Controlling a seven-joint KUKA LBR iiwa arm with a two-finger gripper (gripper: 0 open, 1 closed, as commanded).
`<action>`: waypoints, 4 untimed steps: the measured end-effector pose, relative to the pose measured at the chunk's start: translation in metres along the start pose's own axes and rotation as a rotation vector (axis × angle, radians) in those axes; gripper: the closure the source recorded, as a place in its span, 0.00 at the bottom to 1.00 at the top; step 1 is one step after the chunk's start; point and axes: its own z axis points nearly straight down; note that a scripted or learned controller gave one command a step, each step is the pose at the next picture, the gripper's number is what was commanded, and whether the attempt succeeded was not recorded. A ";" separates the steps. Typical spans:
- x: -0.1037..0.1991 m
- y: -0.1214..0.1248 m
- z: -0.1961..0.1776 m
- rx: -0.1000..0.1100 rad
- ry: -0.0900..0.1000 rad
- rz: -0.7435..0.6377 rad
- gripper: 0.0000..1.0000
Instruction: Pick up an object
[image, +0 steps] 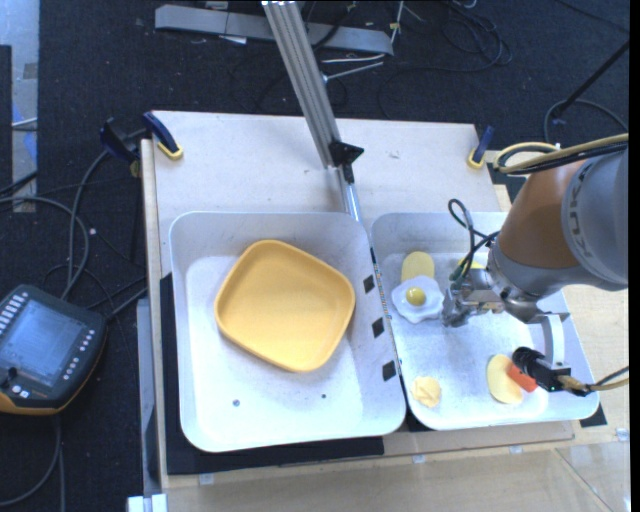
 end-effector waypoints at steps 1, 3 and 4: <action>-0.002 0.002 -0.042 -0.003 -0.001 0.000 1.00; -0.012 -0.007 -0.147 -0.004 -0.001 0.000 1.00; -0.012 -0.007 -0.186 -0.003 -0.001 -0.001 1.00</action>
